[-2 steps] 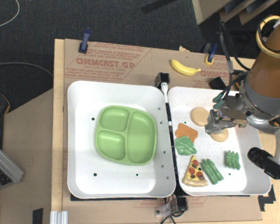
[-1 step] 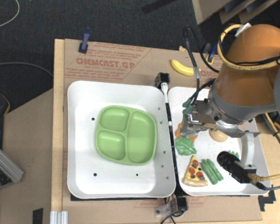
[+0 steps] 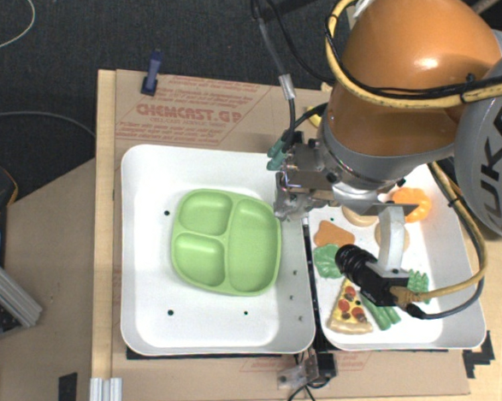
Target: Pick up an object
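The right bin [image 3: 456,325] holds several toy foods: a pizza slice [image 3: 351,307], a green leafy piece [image 3: 326,259], a brown piece [image 3: 333,234], a beige piece [image 3: 359,217], an orange piece [image 3: 412,201] and green stalks [image 3: 387,316]. The arm's large orange wrist [image 3: 406,69] hangs over the back of this bin and hides part of it. The gripper body [image 3: 296,190] sits low at the bin's back left corner, over the wall between the two bins. No object is seen in it.
A green divided plate [image 3: 227,241] lies in the middle of the left bin [image 3: 149,180]. Both bins rest on a cardboard sheet [image 3: 197,110], with a blue clip [image 3: 151,73] at its back left edge. Cables run behind the arm.
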Controlling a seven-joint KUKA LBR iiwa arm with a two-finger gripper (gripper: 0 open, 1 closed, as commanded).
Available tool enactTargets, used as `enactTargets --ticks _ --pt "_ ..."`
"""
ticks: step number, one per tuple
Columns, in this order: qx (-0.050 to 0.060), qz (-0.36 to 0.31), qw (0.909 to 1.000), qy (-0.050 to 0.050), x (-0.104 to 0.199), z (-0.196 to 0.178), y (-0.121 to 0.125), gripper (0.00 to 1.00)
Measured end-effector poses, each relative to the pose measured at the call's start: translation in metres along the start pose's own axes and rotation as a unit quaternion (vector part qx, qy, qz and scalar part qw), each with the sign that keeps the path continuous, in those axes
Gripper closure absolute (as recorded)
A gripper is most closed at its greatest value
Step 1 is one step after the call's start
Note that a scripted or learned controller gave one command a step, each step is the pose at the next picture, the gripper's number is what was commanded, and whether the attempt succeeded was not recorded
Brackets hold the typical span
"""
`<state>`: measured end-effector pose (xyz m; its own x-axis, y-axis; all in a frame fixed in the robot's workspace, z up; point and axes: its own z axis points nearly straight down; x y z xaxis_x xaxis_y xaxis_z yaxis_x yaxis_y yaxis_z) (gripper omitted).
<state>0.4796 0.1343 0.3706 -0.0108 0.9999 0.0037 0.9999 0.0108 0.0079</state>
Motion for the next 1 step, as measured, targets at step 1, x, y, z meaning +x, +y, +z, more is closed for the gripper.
enactTargets --ticks 1 --pt "0.003 0.004 1.0 -0.002 -0.0052 -0.0072 0.0001 1.0"
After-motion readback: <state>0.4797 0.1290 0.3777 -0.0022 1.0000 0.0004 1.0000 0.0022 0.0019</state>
